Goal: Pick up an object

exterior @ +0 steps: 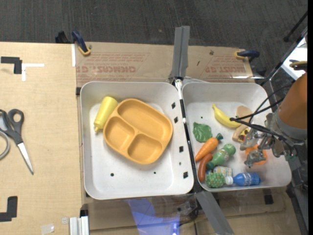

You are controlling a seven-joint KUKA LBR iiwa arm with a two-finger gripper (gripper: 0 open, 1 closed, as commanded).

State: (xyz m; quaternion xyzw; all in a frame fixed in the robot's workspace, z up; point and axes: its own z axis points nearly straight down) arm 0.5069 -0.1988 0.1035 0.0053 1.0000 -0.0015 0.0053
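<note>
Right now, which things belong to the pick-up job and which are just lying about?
Job: gripper; right bin toys: banana, carrot, green bottle, blue bottle.
Lying about: yellow tray and yellow bottle in left bin; scissors; clamps.

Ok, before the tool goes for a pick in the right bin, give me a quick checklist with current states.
1. Tool over the right bin: ok, it hangs at the bin's right side.
2. Tool free of any load: cannot tell, clutter sits under it.
3. Target near the tool: ok, a small orange item lies right by it; its identity is unclear.
4. Open-lying alternative: ok, the banana lies apart from the pile.
5. Crowding: not ok, the carrot, green bottle and blue bottle lie close together.
6. Left bin undisturbed: ok, the yellow divided tray and yellow bottle lie inside.
</note>
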